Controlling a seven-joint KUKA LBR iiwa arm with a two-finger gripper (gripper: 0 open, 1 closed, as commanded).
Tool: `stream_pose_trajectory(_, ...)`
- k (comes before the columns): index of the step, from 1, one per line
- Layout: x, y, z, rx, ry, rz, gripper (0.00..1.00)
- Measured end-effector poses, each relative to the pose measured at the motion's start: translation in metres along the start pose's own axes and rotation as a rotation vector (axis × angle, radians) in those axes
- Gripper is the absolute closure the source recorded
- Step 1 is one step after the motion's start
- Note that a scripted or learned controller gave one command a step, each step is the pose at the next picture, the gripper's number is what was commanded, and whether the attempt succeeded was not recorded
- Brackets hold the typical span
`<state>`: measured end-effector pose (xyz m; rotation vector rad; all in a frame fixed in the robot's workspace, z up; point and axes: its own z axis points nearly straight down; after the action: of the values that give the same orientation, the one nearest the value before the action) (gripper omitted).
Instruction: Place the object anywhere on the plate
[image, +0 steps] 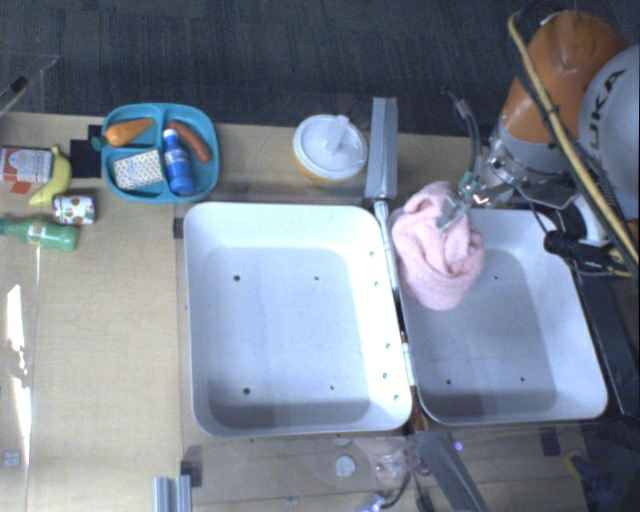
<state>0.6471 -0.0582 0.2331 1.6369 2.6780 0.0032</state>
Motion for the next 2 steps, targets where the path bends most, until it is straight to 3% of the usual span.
stream_pose_trajectory(2, 0.110, -0.007, -0.013, -0.001, 0.001, -0.805, 1.00)
